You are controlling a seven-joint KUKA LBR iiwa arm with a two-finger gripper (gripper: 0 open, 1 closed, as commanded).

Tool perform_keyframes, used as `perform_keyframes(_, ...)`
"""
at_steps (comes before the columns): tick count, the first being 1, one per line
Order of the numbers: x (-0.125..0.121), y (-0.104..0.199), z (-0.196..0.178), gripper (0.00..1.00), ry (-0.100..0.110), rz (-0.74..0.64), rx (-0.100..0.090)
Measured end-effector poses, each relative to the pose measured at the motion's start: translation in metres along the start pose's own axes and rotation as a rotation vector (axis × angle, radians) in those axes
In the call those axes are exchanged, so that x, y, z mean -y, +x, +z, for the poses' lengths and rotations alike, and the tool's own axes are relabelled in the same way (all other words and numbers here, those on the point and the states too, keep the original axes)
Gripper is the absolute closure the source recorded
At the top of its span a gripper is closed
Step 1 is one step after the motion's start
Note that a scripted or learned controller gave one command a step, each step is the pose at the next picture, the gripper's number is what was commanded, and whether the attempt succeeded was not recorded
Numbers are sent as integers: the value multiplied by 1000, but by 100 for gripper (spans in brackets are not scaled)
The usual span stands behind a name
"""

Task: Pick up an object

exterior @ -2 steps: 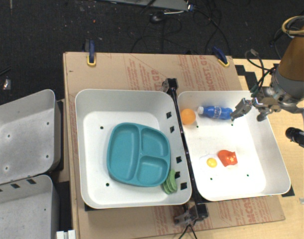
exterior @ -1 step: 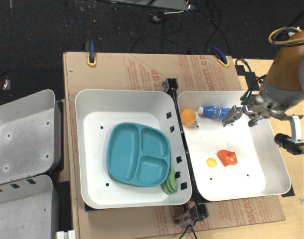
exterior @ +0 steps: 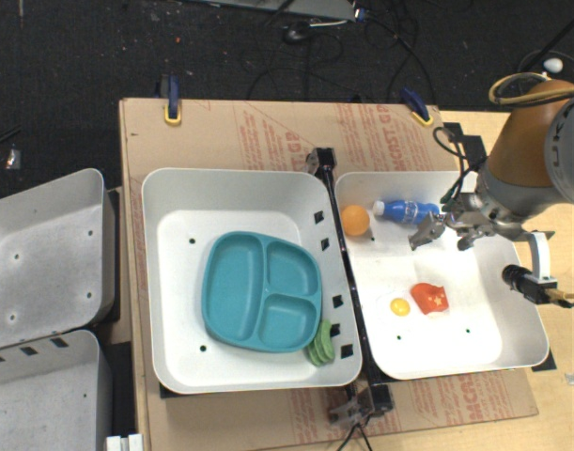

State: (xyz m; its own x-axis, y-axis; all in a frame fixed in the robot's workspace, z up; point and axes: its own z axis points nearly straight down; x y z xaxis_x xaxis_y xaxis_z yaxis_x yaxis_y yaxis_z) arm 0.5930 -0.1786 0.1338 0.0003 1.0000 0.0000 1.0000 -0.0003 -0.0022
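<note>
In the right bin [exterior: 512,346] lie an orange ball [exterior: 355,220], a blue bottle [exterior: 406,210] on its side, a small yellow piece [exterior: 399,306] and a red object [exterior: 430,298]. My gripper [exterior: 442,239] hovers over the back of this bin, just right of the bottle and above the red object. Its two fingers are spread open with nothing between them.
The left bin [exterior: 174,252] holds a teal divided plate [exterior: 262,290] with a green item [exterior: 319,346] at its front right corner. A black divider [exterior: 338,252] separates the bins. The arm's grey and orange body [exterior: 535,148] overhangs the right bin's back right corner.
</note>
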Motion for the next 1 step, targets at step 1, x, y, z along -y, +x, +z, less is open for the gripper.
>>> perform_keyframes(1,0,1,44,0,0,0,0)
